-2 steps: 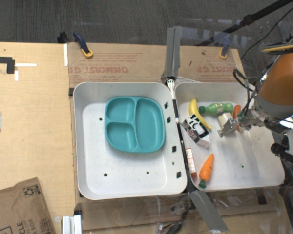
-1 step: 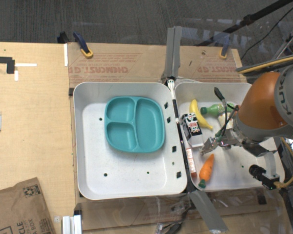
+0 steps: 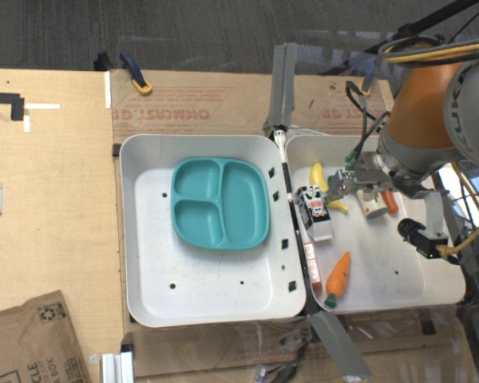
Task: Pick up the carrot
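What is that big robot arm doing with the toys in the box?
The grey and orange robot arm reaches into the right-hand white bin, where it is supposed to pick up the orange toy carrot with the green tip. The carrot lies near the bin's front left corner, untouched, while the pincer hovers farther back near a yellow toy banana. A teal divided plate sits in the left-hand white bin.

Carrot (image 3: 338, 274): orange, tapered, w/ small green stub at its lower end, approx. at the bin's front-left corner. Lies flat on the white bin floor, tilted, pointed tip up-right toward the pincer (image 3: 359, 183). Sits well below the pincer & slightly left of it, apart, untouched.
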You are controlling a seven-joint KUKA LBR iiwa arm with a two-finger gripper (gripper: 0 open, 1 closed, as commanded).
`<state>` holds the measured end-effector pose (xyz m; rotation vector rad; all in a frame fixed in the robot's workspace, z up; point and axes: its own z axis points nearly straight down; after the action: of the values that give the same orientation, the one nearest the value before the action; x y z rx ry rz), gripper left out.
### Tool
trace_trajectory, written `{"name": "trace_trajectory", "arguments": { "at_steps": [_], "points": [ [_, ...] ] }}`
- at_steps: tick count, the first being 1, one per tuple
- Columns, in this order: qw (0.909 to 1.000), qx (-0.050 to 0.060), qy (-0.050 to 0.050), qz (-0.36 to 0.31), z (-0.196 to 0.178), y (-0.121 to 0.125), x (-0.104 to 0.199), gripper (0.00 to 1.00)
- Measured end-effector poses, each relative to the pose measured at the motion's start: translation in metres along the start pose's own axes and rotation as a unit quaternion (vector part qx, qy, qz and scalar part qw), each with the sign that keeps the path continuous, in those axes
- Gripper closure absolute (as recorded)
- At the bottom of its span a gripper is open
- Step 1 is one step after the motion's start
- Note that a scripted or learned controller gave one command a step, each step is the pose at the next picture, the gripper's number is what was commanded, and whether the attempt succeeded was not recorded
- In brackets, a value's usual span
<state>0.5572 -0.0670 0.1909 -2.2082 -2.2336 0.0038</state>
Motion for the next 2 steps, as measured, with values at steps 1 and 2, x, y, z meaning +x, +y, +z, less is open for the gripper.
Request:
{"name": "trace_trajectory", "arguments": {
  "at_steps": [1,2],
  "points": [
    [0.9999,0.000,0.001,0.011,0.1000,-0.0670,-0.0381,0.00],
    [0.9999,0.000,0.001,0.013,0.0914,-0.0670,-0.0389,1.00]
  ]
}}
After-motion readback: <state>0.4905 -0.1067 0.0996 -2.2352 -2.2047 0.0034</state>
